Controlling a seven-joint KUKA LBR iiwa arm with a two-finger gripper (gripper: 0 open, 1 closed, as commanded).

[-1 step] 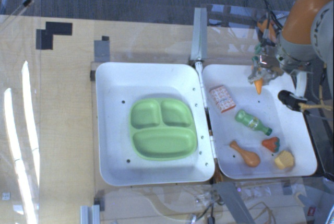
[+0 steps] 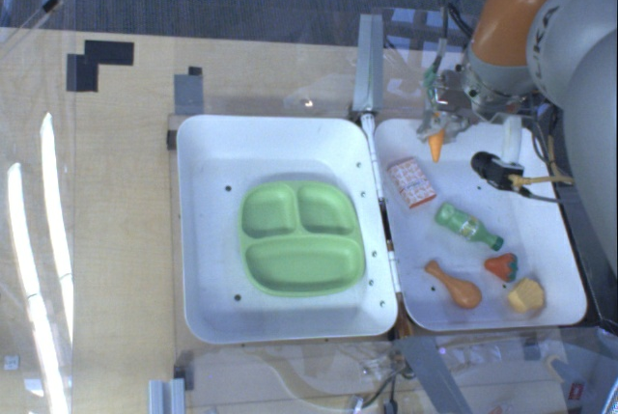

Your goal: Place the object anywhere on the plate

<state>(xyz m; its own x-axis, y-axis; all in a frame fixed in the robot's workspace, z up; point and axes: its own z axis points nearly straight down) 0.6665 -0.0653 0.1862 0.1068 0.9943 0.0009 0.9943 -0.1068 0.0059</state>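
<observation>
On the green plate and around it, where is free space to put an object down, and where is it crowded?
The green plate offers three bare compartments: two small ones at the back, one wide one in front. The left bin has bare white floor all around the plate. The right bin is crowded: green bottle, drumstick, carton, gripper.

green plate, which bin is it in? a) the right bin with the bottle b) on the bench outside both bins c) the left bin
c: the green plate lies flat in the middle of the left bin, while the bottle lies in the right bin.
</observation>
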